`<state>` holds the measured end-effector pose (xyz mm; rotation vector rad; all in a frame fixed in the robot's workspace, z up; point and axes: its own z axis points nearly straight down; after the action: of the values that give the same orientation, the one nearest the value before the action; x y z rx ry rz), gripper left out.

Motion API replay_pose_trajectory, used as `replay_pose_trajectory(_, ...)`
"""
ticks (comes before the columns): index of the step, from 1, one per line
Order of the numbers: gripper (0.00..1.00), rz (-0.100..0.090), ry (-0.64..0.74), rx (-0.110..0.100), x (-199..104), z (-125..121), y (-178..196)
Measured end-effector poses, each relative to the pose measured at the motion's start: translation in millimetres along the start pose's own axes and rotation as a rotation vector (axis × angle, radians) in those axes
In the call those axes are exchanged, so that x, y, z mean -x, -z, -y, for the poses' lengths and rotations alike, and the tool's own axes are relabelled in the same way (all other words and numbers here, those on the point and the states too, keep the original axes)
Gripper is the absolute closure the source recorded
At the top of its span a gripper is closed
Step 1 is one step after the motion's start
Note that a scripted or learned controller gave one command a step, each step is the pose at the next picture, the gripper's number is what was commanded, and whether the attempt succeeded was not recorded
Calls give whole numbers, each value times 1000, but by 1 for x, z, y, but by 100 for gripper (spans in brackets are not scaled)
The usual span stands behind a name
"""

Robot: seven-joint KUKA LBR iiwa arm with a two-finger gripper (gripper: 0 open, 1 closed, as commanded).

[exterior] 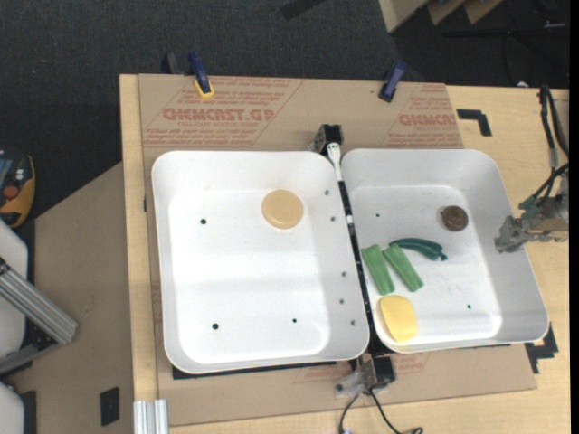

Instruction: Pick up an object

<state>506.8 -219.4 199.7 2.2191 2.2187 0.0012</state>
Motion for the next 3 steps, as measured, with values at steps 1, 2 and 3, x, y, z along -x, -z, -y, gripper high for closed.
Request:
replay_pose_trajectory(1,100,0,7,7,-53,3,93)
replay_pose_trajectory(2,100,3,-4,3,-6,28,119)
replay_pose_trajectory(3,100,-2,12,7,-107,-4,170)
